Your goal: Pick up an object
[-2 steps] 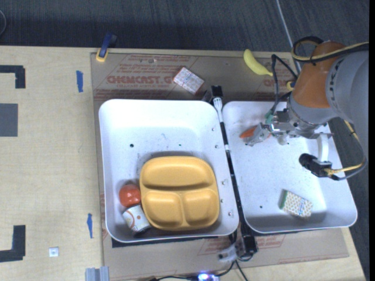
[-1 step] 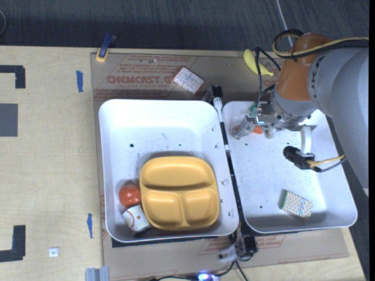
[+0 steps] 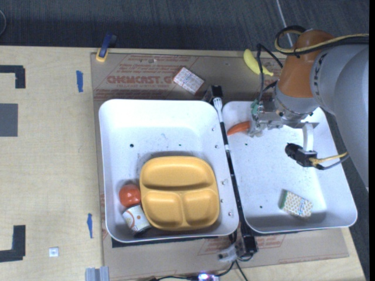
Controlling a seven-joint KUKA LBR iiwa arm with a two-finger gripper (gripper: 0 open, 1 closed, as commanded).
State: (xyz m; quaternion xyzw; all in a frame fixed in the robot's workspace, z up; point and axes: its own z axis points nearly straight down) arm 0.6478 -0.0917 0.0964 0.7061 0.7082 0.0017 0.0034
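Note:
My gripper is low in the far left corner of the right bin, under the orange wrist band. An orange carrot-shaped piece lies right beside it on its left, touching or nearly touching; I cannot tell which. A green and yellow sponge-like block lies near the right bin's front right. In the left bin sit a yellow divided tray, a red-orange ball and a small white and orange can.
A black connector with a yellow cable hangs over the right bin beside the arm. A yellow banana-like thing and a patterned card lie on the cardboard behind the bins.

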